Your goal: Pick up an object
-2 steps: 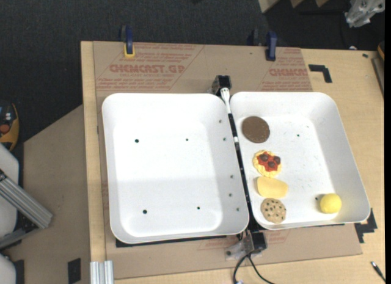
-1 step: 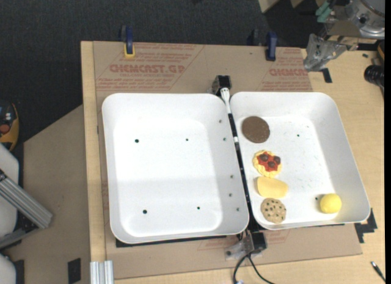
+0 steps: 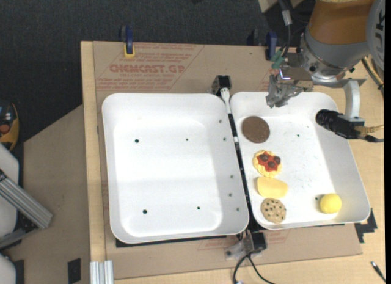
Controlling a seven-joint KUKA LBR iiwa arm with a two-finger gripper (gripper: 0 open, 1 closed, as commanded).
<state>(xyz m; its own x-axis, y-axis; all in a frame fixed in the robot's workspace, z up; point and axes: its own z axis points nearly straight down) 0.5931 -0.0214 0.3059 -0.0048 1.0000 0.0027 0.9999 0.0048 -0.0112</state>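
Set high above the bench, looking down at a slant. Far enough back to take in both white bins whole: left bin and right bin, side by side. Far edge of the bench near the top, near edge close to the bottom. Dark floor seen past the far side. Arm coming in from the upper right.

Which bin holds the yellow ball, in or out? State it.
In. The yellow ball lies on the floor of the right bin, near its front right corner, inside the rim.
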